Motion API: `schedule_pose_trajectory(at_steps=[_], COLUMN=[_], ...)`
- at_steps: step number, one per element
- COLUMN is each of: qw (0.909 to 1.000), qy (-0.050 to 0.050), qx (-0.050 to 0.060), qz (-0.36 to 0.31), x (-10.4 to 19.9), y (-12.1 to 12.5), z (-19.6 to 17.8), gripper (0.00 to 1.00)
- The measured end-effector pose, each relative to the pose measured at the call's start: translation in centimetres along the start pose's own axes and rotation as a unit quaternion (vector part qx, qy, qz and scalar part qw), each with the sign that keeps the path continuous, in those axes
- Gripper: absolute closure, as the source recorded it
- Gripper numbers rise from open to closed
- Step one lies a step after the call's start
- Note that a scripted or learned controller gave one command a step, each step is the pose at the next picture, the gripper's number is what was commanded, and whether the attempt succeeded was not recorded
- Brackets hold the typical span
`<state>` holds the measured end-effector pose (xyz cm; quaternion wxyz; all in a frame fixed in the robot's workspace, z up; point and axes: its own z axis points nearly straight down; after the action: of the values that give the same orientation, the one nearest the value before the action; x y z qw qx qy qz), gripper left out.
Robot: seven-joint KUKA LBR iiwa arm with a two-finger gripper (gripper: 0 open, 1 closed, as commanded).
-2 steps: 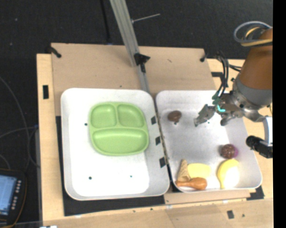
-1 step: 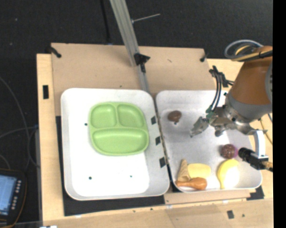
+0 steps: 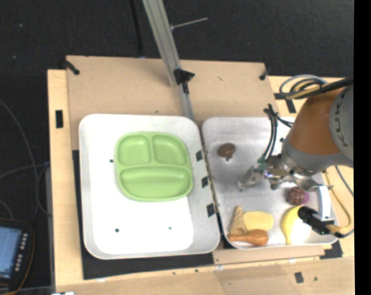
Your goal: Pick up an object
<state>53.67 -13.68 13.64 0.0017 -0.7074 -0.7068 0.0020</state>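
- Your jaws [image 3: 251, 178] hang low over the bare middle of the right bin [image 3: 247, 128]; you cannot tell how wide they stand, and nothing shows between them.
- The nearest pick is the brown lump [image 3: 226, 150], up and left of them.
- The purple piece [image 3: 295, 195] sits just right, beside the wrist.
- Along the near wall lie a yellow block [image 3: 259, 220], an orange piece [image 3: 254, 237] and a banana [image 3: 289, 224].
- The left bin [image 3: 99, 226] holds a green divided tray [image 3: 154, 166].

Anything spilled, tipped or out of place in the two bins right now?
Nothing stands out. The green divided plate lies flat in the left bin. In the right bin, the brown piece sits alone, while the yellow block, banana and purple piece crowd the near edge beside the gripper.
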Motion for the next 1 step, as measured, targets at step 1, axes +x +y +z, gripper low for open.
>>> schedule_pose_trajectory(at_steps=[1], qw=[1.0], qy=[0.0], qx=[-0.001], qz=[0.0], x=[-0.11], y=[-0.02], z=[3.76], gripper=[0.0])
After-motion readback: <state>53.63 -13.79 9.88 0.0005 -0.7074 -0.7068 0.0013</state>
